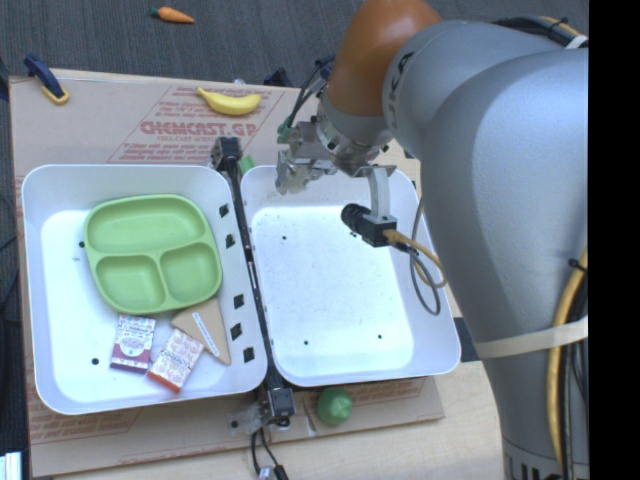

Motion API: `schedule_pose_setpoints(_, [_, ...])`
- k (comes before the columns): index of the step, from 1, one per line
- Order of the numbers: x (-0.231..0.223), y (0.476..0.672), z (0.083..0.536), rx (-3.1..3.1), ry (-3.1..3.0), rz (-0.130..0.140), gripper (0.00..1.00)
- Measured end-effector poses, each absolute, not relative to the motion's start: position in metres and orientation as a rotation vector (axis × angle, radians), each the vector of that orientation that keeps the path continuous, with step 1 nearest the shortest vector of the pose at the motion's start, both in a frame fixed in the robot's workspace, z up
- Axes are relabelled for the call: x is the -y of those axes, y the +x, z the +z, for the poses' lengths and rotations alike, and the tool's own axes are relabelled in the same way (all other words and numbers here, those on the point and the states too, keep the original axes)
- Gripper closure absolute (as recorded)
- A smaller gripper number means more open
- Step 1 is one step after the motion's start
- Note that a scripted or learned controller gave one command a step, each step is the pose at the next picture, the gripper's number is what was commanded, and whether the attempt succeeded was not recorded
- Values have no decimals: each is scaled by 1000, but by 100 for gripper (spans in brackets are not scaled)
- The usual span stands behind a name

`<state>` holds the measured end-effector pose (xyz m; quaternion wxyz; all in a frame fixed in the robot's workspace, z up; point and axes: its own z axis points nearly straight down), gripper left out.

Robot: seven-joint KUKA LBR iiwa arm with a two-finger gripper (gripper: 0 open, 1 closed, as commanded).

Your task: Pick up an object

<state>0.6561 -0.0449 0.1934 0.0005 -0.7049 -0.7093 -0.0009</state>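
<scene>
The grey KUKA arm with its orange wrist band (pixel 470 118) covers the right side of the camera view. Its two-finger gripper (pixel 293 173) hangs over the far rim of the right-hand shallow white plastic bin (pixel 340 298). Jaw state: cannot tell, since the wrist hardware hides the fingertips; nothing is seen between them.

Candidate objects all lie in the left-hand shallow white plastic bin (pixel 60 368): a light green three-compartment plastic tray (pixel 152 250), a tan wedge-shaped piece (pixel 203 334) near it, and two small red-and-white printed packets (pixel 133 343) (pixel 176 358) side by side.

Risks, as judged:
- The gripper sits on the wrong side of the divider from the objects. A descent here would likely close on bare bin floor.
- Crossing over may clip the black clips along the shared rim (pixel 243 268).
- The green tray is wide and shallow; the fingers could slip off its rim.
- The packets lie flat and touch each other, so a pinch might skid or drag both.

Outside the bins: a yellow toy banana (pixel 230 99) on the cardboard sheet (pixel 130 118), a green ball (pixel 335 405) at the near edge, an orange toy carrot (pixel 174 14) on the floor.

Writing: red print on the cardboard appears to read "CHEMCAST GP"; the smaller lines and the packet labels are illegible.
</scene>
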Motion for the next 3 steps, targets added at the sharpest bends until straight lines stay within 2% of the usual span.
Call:
schedule_pose_setpoints(1, [46, 655, 192, 2226, -2214, 1, 0])
schedule_pose_setpoints(2, [111, 656, 91, 2224, -2215, 6, 0])
schedule_pose_setpoints(3, [110, 657, 102, 2228, -2211, 4, 100])
